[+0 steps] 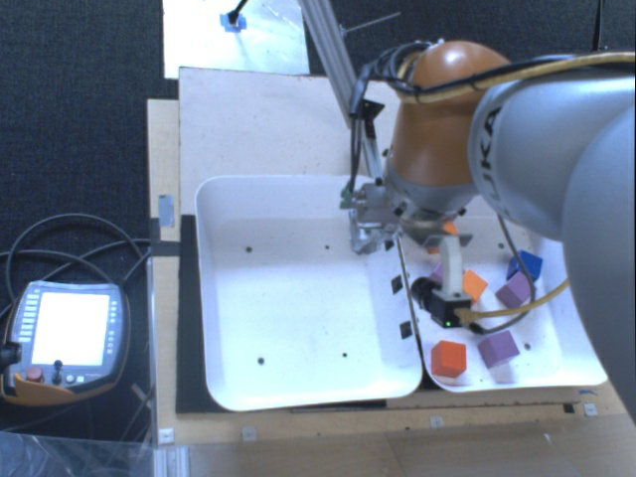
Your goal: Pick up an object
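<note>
1. Camera view: I am looking down on the worktop [258, 117] with the arm [556, 157] reaching in from the right, its orange band [447, 117] sitting over the seam between the two bins.
2. The jaws [370, 229] are hanging at the right edge of the left bin [298, 306], near its back wall. From this angle I cannot tell whether they are spread or pressed together, and I am seeing nothing between them.
3. The blocks are all lying in the right bin [556, 366]: an orange cube [449, 358] at the front, a purple cube [498, 347] just beside it, another purple one [515, 290], a smaller orange one [474, 285] and a blue one [528, 263] farther back.
4. I am judging the step as the approach, with no pick made yet.
5. To do it well, I am thinking of shifting the wrist over the right bin and choosing the front orange cube, since it is standing apart from the rim and from its neighbours on most sides.
6. I would be lining the jaws square to two flat faces and coming straight down, keeping clear of the purple cube.
7. The orange cube is looking small, matte and sharp-edged, likely light and easy to pinch.
</note>
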Available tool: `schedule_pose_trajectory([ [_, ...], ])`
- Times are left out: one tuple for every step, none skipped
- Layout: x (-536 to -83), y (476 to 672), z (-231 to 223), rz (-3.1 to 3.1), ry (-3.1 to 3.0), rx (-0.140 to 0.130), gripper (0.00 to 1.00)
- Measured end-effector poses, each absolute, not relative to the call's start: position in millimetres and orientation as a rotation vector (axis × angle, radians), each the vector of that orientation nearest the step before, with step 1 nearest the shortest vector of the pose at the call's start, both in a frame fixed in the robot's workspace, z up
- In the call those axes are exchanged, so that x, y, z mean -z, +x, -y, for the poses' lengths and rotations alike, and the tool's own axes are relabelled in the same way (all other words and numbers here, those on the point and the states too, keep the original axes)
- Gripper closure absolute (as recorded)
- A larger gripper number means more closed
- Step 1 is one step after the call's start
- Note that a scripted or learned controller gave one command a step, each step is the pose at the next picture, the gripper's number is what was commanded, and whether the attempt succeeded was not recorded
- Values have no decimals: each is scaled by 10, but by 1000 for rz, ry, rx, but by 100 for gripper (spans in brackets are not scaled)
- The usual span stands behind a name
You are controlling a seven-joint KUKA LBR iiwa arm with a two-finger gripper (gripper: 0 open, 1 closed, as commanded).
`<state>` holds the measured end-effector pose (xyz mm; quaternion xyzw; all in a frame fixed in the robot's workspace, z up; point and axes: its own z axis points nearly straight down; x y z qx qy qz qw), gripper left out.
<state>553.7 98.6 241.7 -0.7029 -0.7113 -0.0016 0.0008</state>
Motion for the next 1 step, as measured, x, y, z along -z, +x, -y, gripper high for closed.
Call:
schedule_pose_trajectory([
  [-2416,5544,-945,2226,-2217,3,0],
])
